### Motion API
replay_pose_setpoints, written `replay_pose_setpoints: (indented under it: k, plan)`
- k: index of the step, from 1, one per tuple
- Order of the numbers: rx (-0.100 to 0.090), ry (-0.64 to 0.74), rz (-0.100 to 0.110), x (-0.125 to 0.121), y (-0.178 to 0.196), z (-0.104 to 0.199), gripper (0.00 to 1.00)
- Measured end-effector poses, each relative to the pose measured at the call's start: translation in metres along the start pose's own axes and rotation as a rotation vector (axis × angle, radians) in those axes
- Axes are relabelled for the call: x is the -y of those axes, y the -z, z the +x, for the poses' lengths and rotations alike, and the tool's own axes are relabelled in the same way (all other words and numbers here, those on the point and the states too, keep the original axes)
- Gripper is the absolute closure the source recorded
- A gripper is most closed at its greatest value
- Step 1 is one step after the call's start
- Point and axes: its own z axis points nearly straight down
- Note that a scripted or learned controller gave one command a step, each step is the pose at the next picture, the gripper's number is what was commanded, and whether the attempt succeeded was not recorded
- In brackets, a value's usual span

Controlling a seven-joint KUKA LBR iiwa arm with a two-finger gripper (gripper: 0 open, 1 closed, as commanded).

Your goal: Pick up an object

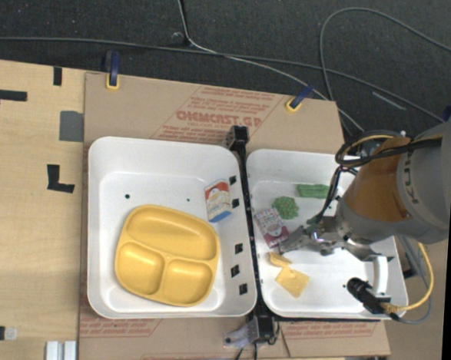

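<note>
On the left of the counter [22,223], a sheet of printed cardboard [215,113] lies under two shallow white bins. The left bin [108,156] holds a yellow divided tray [166,254] near its front edge, its three compartments facing up. A small red-and-white carton [219,200] leans against that bin's right wall, close to the black divider [242,223] between the bins.

In the right bin [340,303], just past the divider, a crinkled pinkish packet [270,223] lies near the left wall. Behind it sits a round green piece [286,207], and further toward the back edge a flat green block [312,191]. Toward the front edge are a small yellow wedge [280,259] and a larger yellow wedge [292,281], near each other.

The gripper [297,240] points left from the arm [398,191], low over the right bin, its tip just beside the pinkish packet and above the small yellow wedge. Whether its jaws are wide or narrow I cannot tell, and nothing is seen held between them.
</note>
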Motion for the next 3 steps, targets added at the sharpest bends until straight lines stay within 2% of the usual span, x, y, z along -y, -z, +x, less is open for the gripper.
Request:
replay_pose_setpoints:
  k: [1,2,3]
  plan:
    - [0.002,-0.001,-0.003,-0.001,0.012,-0.001,1.0]
    - [0.0,0.001,-0.004,0.002,0.073,0.003,1.0]
    - [0.0,0.001,-0.005,-0.002,0.116,0.001,1.0]
